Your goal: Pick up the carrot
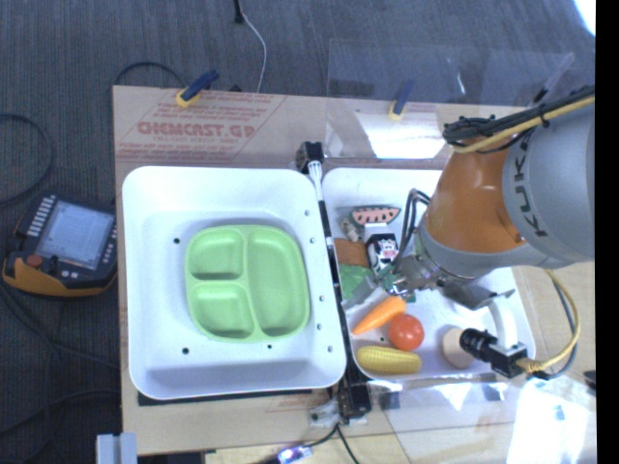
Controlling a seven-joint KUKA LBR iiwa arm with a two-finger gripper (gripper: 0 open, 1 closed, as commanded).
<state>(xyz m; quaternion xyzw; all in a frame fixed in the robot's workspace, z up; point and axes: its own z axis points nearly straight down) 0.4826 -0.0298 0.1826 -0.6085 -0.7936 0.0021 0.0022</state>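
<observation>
Far left on the dark floor: handheld pendant (60, 245) with lit screen. Cardboard sheet (208, 129) under the bins, red print partly legible, reads roughly "CHEMCAST GP". Left bin (145, 201) holds a green divided plate (248, 281), three compartments. Right bin (503, 375): carrot (379, 315) near the left wall, long axis diagonal, thick end up-right toward the gripper (397, 276), narrow tip down-left. Crowded: red tomato (406, 332) touches its lower right, yellow corn (389, 360) just below, green leafy piece (354, 280) beside its upper left, watermelon slice (375, 216) further back. Gripper sits just above the carrot's thick end; finger state cannot be told, wrist blocks them. "KUKA" partly readable on the arm (527, 187)
</observation>
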